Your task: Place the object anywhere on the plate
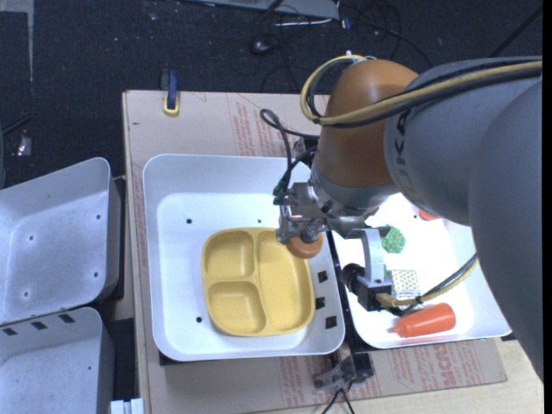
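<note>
Nearest my camera is the grey arm [466,136] with its orange band [366,93], sweeping in from the right and covering much of the upper right of the frame. Below it, at centre frame, the gripper [297,227] points down with a small round brown object [304,246] pinched between its closed fingertips, at the upper right rim of the yellow divided plate [257,283]. I cannot tell whether the object touches the plate. The plate lies in the left white bin [172,231], lower centre. In the right white bin [448,317] I see a green object [393,239], a patterned square piece [404,280] and an orange-red carrot-shaped toy [425,320]
</note>
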Controlling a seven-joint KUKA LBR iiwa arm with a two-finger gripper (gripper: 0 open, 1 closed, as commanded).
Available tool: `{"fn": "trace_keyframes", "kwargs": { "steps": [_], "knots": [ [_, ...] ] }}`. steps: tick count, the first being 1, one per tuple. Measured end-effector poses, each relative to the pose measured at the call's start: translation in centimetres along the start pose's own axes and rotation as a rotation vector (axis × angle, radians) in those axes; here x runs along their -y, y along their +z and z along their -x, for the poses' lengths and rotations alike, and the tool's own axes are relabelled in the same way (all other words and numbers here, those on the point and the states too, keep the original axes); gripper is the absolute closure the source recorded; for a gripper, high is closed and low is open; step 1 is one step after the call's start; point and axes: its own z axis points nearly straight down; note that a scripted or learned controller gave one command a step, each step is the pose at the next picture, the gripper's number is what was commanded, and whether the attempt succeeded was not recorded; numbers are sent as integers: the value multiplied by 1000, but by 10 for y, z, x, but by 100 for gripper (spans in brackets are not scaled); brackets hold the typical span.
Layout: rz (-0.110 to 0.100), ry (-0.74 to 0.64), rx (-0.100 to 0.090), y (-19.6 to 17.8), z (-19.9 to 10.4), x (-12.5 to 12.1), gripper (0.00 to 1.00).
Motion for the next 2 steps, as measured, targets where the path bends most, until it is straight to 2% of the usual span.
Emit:
{"fn": "trace_keyframes", "kwargs": {
  "steps": [1,2],
  "knots": [
    [-2,7,3,-3,-46,8,100],
    [-2,7,3,-3,-46,8,0]
  ]
}}
